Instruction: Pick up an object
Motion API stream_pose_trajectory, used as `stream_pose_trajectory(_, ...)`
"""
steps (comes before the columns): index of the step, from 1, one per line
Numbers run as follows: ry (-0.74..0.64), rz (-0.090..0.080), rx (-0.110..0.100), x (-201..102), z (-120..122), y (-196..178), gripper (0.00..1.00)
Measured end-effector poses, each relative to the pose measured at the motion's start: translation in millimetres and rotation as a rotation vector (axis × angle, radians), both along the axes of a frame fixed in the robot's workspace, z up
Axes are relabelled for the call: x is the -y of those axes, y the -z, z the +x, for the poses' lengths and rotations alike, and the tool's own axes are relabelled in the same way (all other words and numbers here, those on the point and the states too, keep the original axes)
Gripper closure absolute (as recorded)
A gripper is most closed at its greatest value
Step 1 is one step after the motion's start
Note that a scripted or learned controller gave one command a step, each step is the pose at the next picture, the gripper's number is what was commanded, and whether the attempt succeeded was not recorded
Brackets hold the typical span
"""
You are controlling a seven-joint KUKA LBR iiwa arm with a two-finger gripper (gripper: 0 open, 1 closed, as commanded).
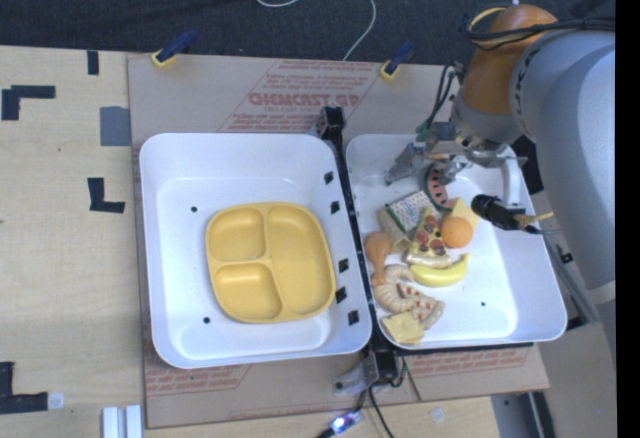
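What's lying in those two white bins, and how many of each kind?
Yellow divided plate, left bin: 1
Banana, right bin: 1
Orange fruit: 1
Watermelon slice: 1
Other toy food in the pile, too jumbled to tell apart: roughly 6
Total: about 10

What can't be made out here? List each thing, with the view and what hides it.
- Gripper, camera view: the wrist covers its fingers, so open or shut is unclear.
- Watermelon slice: partly under the gripper; contact can't be judged.
- Food pile in the right bin: pieces overlap; the lower ones below the banana are too small to name.
- Arm: cut off by the right edge.
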State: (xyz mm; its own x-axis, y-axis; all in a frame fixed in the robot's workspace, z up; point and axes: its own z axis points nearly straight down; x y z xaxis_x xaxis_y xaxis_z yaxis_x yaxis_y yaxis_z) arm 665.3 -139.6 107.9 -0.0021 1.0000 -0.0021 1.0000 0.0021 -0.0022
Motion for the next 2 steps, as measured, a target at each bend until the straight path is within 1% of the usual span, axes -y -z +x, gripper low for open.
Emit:
stream_pose_trajectory(1,-0.001,-0.003,0.009,0.4,3.8,15.4,0.00)
stream_pose_trajectory(2,-0.003,-0.008,0.026,0.6,8.1,-0.9,1.00)
